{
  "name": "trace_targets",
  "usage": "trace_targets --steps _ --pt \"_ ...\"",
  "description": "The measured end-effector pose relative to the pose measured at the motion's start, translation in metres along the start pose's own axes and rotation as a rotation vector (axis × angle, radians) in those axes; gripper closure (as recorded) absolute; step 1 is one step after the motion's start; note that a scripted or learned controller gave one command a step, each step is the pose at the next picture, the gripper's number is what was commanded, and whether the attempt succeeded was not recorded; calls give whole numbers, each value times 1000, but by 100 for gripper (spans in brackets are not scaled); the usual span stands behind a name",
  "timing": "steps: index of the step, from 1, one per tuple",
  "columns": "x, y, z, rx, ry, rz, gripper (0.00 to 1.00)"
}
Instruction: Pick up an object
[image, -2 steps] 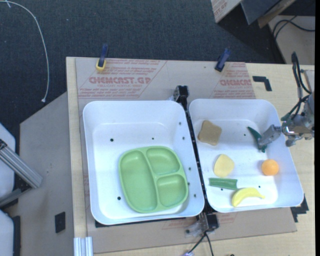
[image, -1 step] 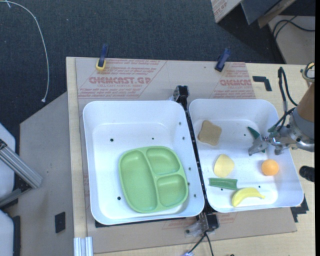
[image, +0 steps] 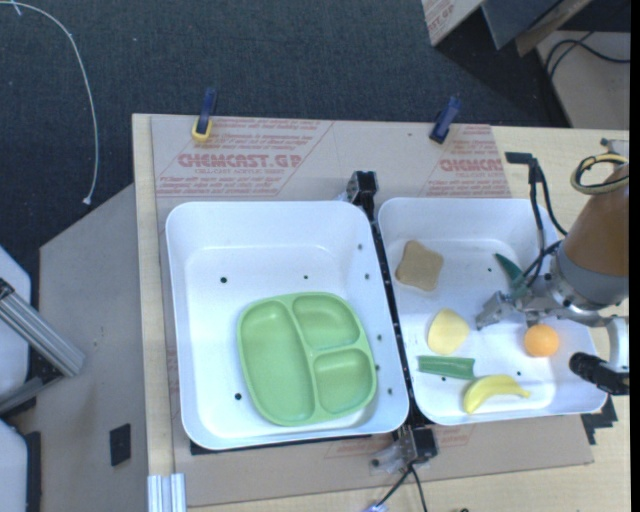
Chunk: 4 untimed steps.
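Nearest the camera, at the bottom edge of the right bin (image: 560, 402), lies a yellow banana (image: 494, 391), at about five o'clock within that bin. Just above it, touching or nearly so, a green pepper (image: 446, 367) lies flat, pointing toward nine o'clock. A pale yellow lemon-like piece (image: 448, 329) sits just beyond the pepper, near the bin's middle.

To the right, at about three o'clock in the bin, an orange ball (image: 541, 341) rests on the bin floor. The gripper (image: 520, 300) hangs just above and left of it, at the end of the grey arm (image: 600, 250) with its orange band, which enters from three o'clock. One metal finger slants down toward eight o'clock, ending between the lemon piece and the orange; its tips look splayed with nothing between them, though the view is too small to be sure. A dark green piece (image: 508, 266) shows just behind the gripper, partly hidden by it.

Farther back, at eleven o'clock in the bin, a tan slice of bread (image: 419, 266) lies alone.

The left bin (image: 200, 240) holds a green divided plate (image: 305, 355) toward its near side, at about six o'clock.

Beyond both bins, a blue and yellow clamp (image: 205, 117) and a blue clamp (image: 445, 119) grip the far edge of the board (image: 300, 155).
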<state>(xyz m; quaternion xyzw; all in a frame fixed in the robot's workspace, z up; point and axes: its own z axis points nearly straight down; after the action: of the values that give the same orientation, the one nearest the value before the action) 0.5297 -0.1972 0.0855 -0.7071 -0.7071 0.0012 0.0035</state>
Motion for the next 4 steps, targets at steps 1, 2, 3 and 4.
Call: trace_targets --steps 1,2,3,4 --pt "-1 2 -14 -7 -4 1 100" --pt "3 8 -59 -13 -6 -1 100" --pt "-6 11 -108 -13 -7 0 100" --pt "3 10 -165 -15 -7 -2 100"
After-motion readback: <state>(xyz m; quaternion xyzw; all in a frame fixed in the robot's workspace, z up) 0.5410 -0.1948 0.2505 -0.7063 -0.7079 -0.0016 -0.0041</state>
